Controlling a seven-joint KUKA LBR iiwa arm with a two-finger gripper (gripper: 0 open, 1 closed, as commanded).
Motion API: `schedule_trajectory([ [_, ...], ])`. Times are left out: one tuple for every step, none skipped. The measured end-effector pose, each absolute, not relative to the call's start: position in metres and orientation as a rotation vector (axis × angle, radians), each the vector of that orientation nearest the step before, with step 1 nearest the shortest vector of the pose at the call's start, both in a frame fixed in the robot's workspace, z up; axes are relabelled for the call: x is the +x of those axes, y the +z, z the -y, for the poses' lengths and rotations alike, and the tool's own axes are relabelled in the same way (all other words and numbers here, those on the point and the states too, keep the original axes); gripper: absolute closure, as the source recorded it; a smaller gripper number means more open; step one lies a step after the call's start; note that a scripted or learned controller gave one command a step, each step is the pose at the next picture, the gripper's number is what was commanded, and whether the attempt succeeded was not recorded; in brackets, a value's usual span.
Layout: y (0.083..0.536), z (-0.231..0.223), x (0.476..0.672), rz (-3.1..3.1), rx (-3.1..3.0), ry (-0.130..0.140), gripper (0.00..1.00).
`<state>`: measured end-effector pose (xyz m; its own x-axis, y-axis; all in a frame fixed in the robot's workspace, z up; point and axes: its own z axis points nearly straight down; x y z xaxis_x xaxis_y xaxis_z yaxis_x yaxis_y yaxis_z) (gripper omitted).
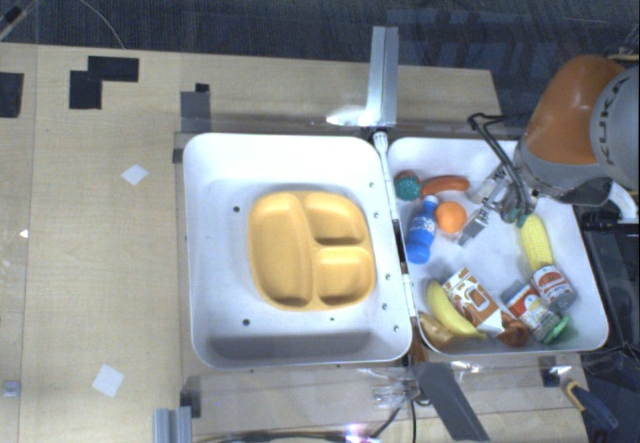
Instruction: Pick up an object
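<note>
A: How far had the pick got?

B: By my reading, not far. The claw [487, 209] hung over the far half of the right bin [592, 276], with nothing between its fingers that I could see. Whether they were spread or pressed together I cannot tell; they were too small and blurred.

A: What lay closest to it?

B: An orange [451, 217], just beside the claw toward the divider between the bins. A blue bottle [420, 231] lay along that divider, with a teal ball [407, 187] and a sausage [446, 184] toward the far edge. A corn cob [536, 241] lay just to the claw's near-right side.

A: And the rest?

B: Crowded along the near edge: a banana [447, 308], a carton [472, 297] against it, and a can [552, 286] toward the near right corner. All still sat on the bin floor, so the grasp and the lift were both left to do.

A: Any room to work?

B: Some. A bare patch of floor sat in the middle, directly under the claw and between the orange and the corn. The near pile looked tight, things touching, and the bottle hugged the wall. The left bin [205, 261] held a yellow tray [308, 249], with open white rim all round it.
</note>
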<state>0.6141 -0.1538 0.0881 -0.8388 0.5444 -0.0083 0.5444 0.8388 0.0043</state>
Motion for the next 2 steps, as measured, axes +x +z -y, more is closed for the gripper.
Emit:
schedule_trajectory([
  [0.089,0.096,0.629,-2.838,1.319,0.000,0.00],
  [0.102,0.095,0.631,-2.837,1.304,0.003,1.00],
])
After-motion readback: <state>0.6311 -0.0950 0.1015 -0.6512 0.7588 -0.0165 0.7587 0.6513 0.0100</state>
